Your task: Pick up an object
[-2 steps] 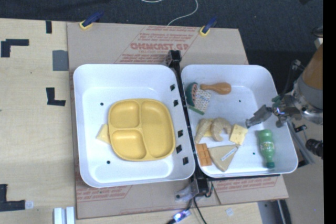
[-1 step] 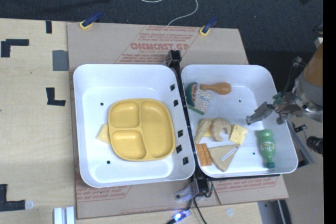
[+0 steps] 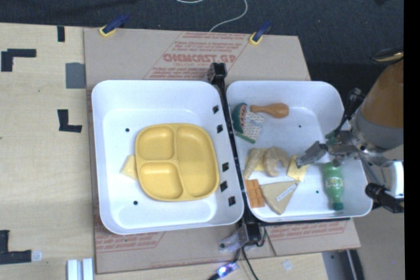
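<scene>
Nearest you, along the lower rim of the right bin [image 3: 348,212], lie a tan wedge [image 3: 279,196] and a small orange block [image 3: 254,193], touching or nearly so. Just right of them a green bottle [image 3: 333,185] lies on its side near the bin's right wall.

Next up: a lumpy pale pastry shape [image 3: 266,159] with a yellow piece [image 3: 297,170] beside it. Your tool [image 3: 314,153] reaches in from the right and hangs just above and between the yellow piece and the bottle. You cannot tell whether it is clenched or released; nothing visibly sits in it.

Left bin [image 3: 108,141]: a yellow divided plate [image 3: 177,162] fills the middle, a yellow scrap [image 3: 128,167] poking from under its left edge.

Farther back in the right bin: a patterned packet [image 3: 249,122] against the divider and a brown drumstick-like toy [image 3: 270,110].

Risks, as judged:
- Crowding. Pastry, yellow piece and wedge sit close together; a descent here may pinch two things or shove one aside.
- The bottle is round and lying down; a glancing touch likely rolls it against the wall.
- Flat pieces on the bin floor give little to grip.
</scene>
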Robot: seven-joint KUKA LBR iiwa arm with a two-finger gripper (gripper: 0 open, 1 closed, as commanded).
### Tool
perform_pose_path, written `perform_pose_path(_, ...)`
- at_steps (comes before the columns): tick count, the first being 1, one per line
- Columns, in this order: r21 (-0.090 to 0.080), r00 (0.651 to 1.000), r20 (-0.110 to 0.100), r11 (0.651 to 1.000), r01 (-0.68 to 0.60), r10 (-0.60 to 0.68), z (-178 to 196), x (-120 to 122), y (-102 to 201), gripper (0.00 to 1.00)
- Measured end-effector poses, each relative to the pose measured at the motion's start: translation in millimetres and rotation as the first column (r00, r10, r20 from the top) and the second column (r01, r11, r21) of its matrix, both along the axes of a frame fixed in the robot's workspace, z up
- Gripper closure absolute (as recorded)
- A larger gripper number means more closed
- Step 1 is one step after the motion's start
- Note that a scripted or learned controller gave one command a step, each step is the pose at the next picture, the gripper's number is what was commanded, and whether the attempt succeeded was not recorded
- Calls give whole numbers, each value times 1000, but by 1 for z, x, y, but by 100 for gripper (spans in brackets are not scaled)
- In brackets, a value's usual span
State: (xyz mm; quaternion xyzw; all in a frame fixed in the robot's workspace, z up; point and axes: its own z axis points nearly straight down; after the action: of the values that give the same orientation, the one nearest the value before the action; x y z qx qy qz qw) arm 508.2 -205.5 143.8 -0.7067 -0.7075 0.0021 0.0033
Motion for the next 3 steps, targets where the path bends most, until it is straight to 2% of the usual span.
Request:
perform_pose_path(1, 6, 1000, 9, 1000, -7, 7, -38, 3, 6, 0)
perform_pose_path(2, 3, 1000, 6, 1000, -5, 5, -30, 2, 4, 100)
perform_pose_path(3, -2, 1000, 10, 1000, -2, 2, 23, 5, 15, 100)
